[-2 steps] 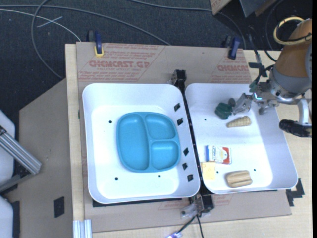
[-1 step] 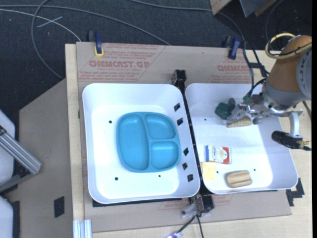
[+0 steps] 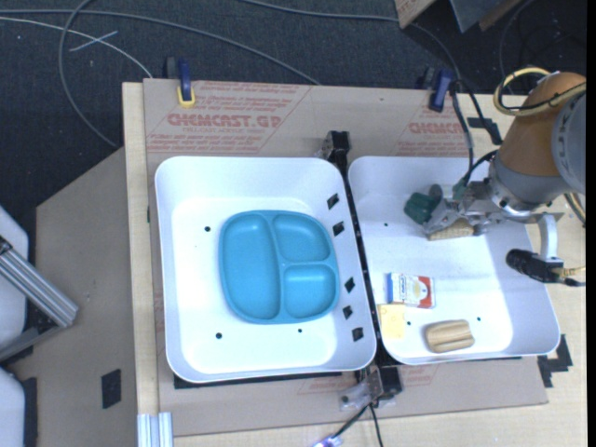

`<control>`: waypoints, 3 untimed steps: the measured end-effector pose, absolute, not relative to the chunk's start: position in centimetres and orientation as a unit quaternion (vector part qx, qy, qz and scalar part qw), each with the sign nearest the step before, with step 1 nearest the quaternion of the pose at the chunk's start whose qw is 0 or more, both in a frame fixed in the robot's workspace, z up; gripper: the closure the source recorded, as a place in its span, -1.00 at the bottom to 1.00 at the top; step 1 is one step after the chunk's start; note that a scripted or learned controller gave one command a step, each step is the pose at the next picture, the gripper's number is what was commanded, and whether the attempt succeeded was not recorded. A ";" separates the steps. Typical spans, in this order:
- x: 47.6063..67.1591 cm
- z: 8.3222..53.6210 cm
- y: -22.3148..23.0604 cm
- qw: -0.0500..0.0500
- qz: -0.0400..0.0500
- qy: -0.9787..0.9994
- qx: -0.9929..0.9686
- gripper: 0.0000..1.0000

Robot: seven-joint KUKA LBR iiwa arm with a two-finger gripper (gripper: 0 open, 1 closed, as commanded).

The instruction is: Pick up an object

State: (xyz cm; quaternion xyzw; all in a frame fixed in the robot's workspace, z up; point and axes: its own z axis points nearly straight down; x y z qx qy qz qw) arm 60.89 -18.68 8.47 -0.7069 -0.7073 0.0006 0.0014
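Arm: the grey arm (image 3: 545, 147) with its orange band enters from the right edge of the worktop (image 3: 140, 250) and reaches over the far part of the right bin (image 3: 494, 277).
Gripper: the gripper (image 3: 445, 214) sits low over the right bin's far half, pointing left; the view does not let me tell how it is set.
Dark green object: a small dark green object (image 3: 422, 205) lies in the far left part of the right bin, right at the gripper's tip. Touching or clasped: cannot tell.
Tan strip: a pale tan piece (image 3: 456, 234) shows just under the gripper on the bin floor; its kind is unclear.
Red and white packet: a small flat red and white packet (image 3: 410, 290) lies near the middle of the right bin, toward its left wall, well apart from the gripper.
Yellow tab: a small yellow tab (image 3: 391, 321) lies just beside the packet, toward the near left corner.
Tan block: a rounded tan block (image 3: 449, 335) lies near the bin's near edge, right of the yellow tab.
Left bin: the left bin (image 3: 186, 203) holds a blue divided plate (image 3: 278, 265) with three compartments, about mid-bin.
Clamps: two blue clamps (image 3: 185, 80) sit on the worktop's far edge.
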 end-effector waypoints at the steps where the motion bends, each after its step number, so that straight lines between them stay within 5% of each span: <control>1: 61.0 9.7 -18.7 0.000 0.000 -0.708 -0.707 1.00; 3: 61.9 20.4 -19.2 -0.003 -0.002 -0.708 -0.707 1.00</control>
